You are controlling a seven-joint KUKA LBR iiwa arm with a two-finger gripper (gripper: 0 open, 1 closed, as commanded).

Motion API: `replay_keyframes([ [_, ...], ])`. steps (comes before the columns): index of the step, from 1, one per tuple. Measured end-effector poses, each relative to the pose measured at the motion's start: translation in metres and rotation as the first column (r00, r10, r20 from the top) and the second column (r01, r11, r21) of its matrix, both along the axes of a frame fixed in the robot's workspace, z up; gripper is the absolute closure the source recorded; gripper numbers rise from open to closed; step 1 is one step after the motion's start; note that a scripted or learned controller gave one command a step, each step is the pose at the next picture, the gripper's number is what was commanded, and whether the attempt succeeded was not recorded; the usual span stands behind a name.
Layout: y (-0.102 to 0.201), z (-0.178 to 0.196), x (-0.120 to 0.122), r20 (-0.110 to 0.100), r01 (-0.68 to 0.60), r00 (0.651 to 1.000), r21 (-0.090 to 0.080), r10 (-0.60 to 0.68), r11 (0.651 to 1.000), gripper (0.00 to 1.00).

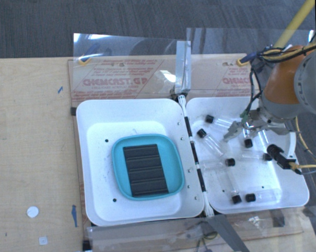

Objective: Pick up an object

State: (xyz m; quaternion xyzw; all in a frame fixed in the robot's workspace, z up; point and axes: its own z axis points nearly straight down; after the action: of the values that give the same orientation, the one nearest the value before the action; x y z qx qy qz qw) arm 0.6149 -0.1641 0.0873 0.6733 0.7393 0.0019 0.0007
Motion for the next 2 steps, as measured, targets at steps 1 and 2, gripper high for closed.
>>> replay_keyframes([
  [1,-0.028,0.002,-0.029,0.003,0.017,1.000,0.023,-0.017,1.000,0.00],
  [2,-0.034,0.015,-0.028,0.013,0.018,1.000,0.006,-0.018,1.000,1.00],
])
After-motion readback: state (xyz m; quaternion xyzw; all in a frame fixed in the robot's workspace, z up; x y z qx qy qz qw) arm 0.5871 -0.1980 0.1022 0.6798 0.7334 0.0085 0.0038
